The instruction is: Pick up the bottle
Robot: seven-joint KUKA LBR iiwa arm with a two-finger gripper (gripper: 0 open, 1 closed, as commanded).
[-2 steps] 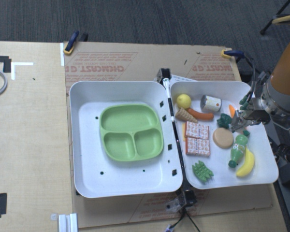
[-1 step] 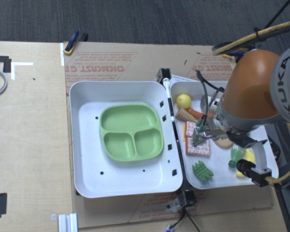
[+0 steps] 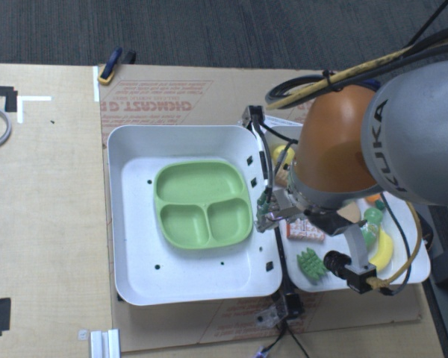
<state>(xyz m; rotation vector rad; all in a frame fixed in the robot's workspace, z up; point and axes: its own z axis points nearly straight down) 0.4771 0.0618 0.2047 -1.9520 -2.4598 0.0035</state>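
A green bottle point(image 3: 372, 224) lies in the right bin point(image 3: 412, 273), partly covered by the arm, with a banana point(image 3: 383, 250) touching its near side. The arm's orange and grey wrist point(image 3: 336, 151) hangs over the middle of that bin and points down. My gripper sits under the wrist, just left of the bottle, and the arm hides most of it. Nothing can be seen held by it.
The left bin point(image 3: 127, 222) holds a green divided plate point(image 3: 203, 203). In the right bin lie a red and white box point(image 3: 305, 231), a green spiky toy point(image 3: 310, 264), a yellow item point(image 3: 282, 155) and an orange item point(image 3: 373, 198). Cables run along the bins' shared wall point(image 3: 272, 222).
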